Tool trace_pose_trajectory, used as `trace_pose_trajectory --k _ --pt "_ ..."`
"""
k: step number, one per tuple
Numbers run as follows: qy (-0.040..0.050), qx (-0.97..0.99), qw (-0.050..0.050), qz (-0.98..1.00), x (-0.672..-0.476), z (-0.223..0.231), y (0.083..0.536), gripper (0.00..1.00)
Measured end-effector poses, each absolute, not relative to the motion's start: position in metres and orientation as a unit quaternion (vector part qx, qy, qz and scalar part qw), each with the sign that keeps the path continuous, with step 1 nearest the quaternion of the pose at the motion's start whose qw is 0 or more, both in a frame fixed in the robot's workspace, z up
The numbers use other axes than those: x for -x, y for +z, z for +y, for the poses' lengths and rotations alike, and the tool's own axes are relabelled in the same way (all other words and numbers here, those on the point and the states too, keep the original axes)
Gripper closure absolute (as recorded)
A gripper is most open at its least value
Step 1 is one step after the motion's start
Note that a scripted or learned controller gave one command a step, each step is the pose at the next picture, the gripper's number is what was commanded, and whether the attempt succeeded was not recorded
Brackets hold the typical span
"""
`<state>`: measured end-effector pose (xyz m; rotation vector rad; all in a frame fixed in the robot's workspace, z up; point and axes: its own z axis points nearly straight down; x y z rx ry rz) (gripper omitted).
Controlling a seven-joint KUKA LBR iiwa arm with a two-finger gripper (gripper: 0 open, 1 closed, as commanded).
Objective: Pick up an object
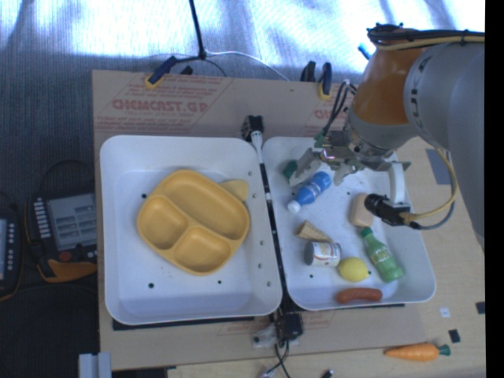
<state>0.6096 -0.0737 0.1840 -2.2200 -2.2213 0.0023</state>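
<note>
Camera view: blue bottle (312, 190) just beneath hand (324, 161)

The grey arm (445, 77) is seen reaching in from the right, with its orange band (386, 85) set just above the wrist. The wrist is bent downward over the far part of the right bin (425, 286). The gripper (331, 160) is held low above that bin's far left corner, near the bin's inner wall.
</note>
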Motion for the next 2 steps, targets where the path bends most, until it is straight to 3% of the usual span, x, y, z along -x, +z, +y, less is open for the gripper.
trace_pose_trajectory --k 1,2 --pt "0.0000 0.707 0.000 -0.707 -0.613 -0.092 0.097 0.00" --pt "0.0002 0.707 -0.001 -0.707 -0.614 -0.093 0.108 1.00"
